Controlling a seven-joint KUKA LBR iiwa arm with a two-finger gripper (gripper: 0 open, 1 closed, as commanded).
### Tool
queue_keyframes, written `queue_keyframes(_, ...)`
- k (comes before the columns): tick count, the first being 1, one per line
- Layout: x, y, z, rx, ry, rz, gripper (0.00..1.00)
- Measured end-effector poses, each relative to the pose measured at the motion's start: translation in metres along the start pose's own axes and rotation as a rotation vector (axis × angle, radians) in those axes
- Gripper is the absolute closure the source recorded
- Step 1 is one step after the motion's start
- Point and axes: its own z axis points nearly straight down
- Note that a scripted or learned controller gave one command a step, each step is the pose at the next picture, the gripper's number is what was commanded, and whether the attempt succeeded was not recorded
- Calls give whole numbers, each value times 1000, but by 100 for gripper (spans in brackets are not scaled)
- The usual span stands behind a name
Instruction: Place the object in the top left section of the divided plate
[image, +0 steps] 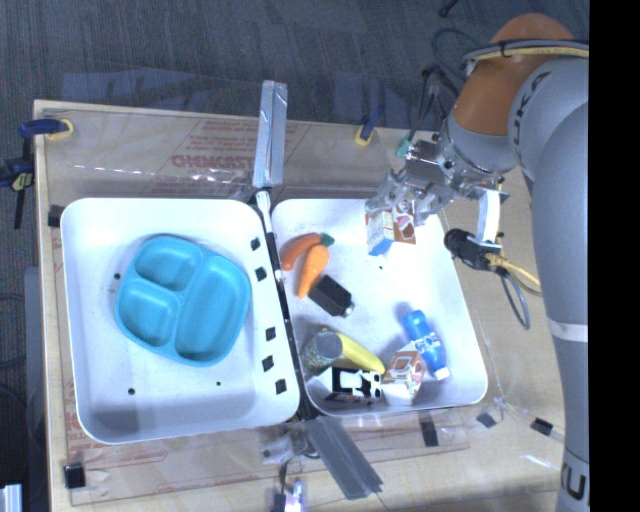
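Dark carpet surrounds the surface (150, 140), a board under clear sheeting that carries two white bins.

Far left of the claw: left bin (90, 400) with the blue plate (184, 297), three sections, all bare as far as I can see. Top left section not yet filled.

Left of and below the claw, right bin (455, 300): carrot (308, 262), black block (330, 295), then a can (322, 350) touching a banana (355, 352), a black-and-white item at the front wall. Below the claw: blue bottle (424, 345), small carton beside it.

Claw (405, 205) sits over the bin's back right, small carton (390, 228) hanging between its fingers, clear of the bin floor by the look of it. Reads as gripped and lifted.

Judgement: pick done; carry across the divider and release over the plate remain.
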Motion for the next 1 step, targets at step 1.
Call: queue_keyframes(1,16,17,-87,-2,-1,8,100)
